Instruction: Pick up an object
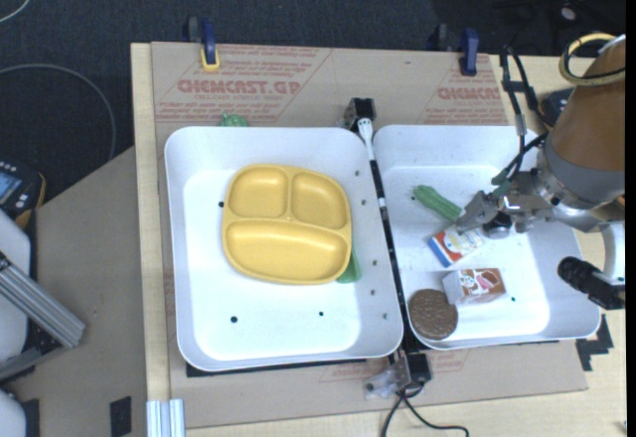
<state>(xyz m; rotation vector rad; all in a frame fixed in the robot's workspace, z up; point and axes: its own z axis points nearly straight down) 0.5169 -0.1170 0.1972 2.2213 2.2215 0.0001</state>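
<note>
While the hand [484, 214] hangs low in the right bin [397, 152], its opening impossible to tell, small white carton [453, 244] just below-left of the hand, green piece [435, 201] just left, brown disc [433, 313] farther below.

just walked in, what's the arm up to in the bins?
The grey KUKA arm with the orange band reaches in from the right, its gripper low over the right white bin. It sits between a green elongated object and a small white, red and blue packet; nothing is visibly gripped. A red and white packet and a round brown disc lie nearer the front. The left white bin holds a yellow three-compartment plastic tray.
</note>
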